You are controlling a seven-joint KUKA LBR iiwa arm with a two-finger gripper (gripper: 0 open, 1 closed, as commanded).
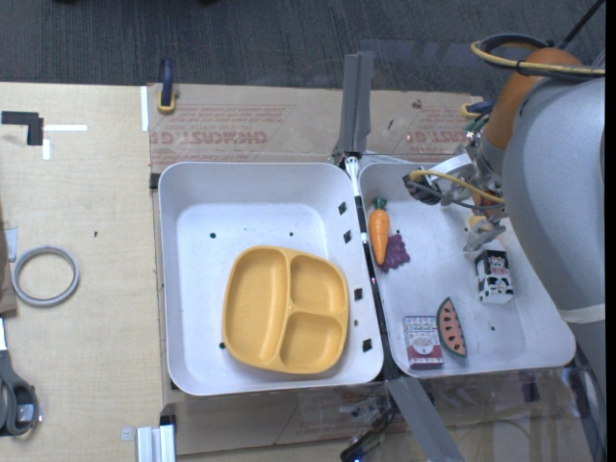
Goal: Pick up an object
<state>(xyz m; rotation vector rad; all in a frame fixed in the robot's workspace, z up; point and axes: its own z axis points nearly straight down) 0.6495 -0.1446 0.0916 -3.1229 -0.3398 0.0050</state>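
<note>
Surface (pixel 77 162): pale wood bench carrying two shallow white bins side by side, with a cardboard sheet (pixel 250 123) behind them at 12 o'clock.

Arm (pixel 568 191): grey, bulky, entering from 3 o'clock over the right bin (pixel 539 349), orange band at the top. Its pincer (pixel 478 229) hangs over the bin's 1 o'clock corner amid cables; whether it is open or closed cannot be told, and nothing is visibly gripped.

Left bin (pixel 192 200): holds one yellow divided plate (pixel 286 309), three compartments, lying flat toward 5 o'clock. Judged rigid plastic, light, wide and low; only its rim offers a hold, so a poor candidate.

Right bin, contents, all small toy pieces, judged light and stiff:
- Carrot (pixel 379 231), orange with green top, at the bin's 10 o'clock beside the dividing wall; tapered, smooth, likely slippery. Best taken across the thick middle.
- Purple piece (pixel 396 251), perhaps grapes, touching the carrot's lower end; lumpy, crowded by the carrot.
- Black-and-white figure (pixel 495 275), possibly a cow carton, at 3 o'clock, just below the pincer; nearest candidate, free on all sides. Take across its narrow width.
- Small box (pixel 422 341), red and white, at 6 o'clock; flat sides, easy to pinch.
- Watermelon slice (pixel 452 327), just beside the box; thin, flat, hard to get under.

Off-bin: grey ring (pixel 43 275) at the surface's 9 o'clock.
</note>
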